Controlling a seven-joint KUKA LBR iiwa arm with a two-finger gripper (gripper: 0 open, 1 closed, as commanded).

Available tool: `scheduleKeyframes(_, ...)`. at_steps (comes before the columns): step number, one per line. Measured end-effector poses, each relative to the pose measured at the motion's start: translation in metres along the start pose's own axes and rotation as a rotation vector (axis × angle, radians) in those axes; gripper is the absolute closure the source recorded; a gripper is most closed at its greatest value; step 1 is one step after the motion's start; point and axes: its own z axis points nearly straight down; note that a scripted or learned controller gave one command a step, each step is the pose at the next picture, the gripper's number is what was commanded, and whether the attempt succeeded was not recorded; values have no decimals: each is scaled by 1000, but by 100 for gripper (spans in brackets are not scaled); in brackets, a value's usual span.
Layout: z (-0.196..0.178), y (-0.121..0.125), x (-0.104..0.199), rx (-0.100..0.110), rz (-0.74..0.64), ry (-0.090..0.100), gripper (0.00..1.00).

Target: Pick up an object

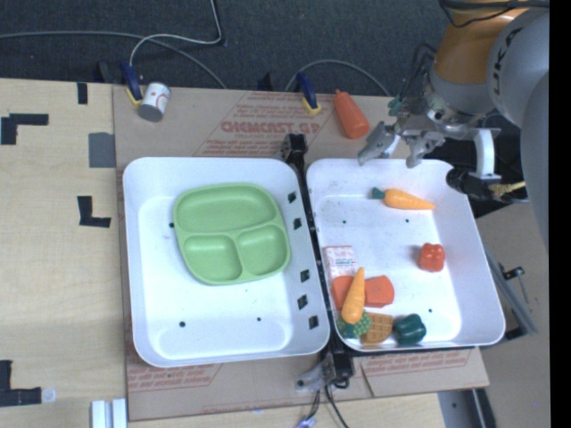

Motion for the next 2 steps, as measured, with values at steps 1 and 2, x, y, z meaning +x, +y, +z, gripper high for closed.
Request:
scheduleKeyframes(1,41,-12,-55,1,2,-2,0)
scheduleKeyframes(2,147,-32,-101,-3,1,-3,0)
